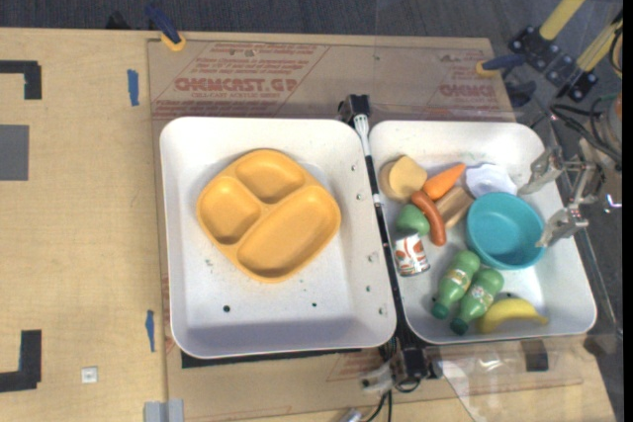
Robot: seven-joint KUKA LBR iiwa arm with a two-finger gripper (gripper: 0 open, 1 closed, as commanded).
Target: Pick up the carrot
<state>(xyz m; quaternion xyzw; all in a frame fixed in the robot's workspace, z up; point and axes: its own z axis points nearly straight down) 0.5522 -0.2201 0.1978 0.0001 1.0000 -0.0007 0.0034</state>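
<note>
Carrot [444,180] lies in the right bin [584,296], upper-middle part, tilted w/ one end up toward the right. Just left of it, touching or nearly so, a pale round potato-like piece [405,177]. Below the carrot a red-orange sausage-shaped item [429,212] runs diagonally, w/ a tan piece [454,203] beside it. A green bit [412,221] sits at the sausage's lower left, and under that a small red-and-white can [410,255]. Right of the carrot: a white crumpled thing [491,179], then a teal bowl [505,229] below it. Near the bin's front, two green bottles [467,291] side by side and a yellow banana [511,313] touching them on the right.

Left bin [188,311] holds a yellow 3-compartment plate [269,212].

Gripper [562,196] is at the right bin's right edge, well apart from the carrot, near the bowl's rim; metal fingers look spread, nothing between them
</note>
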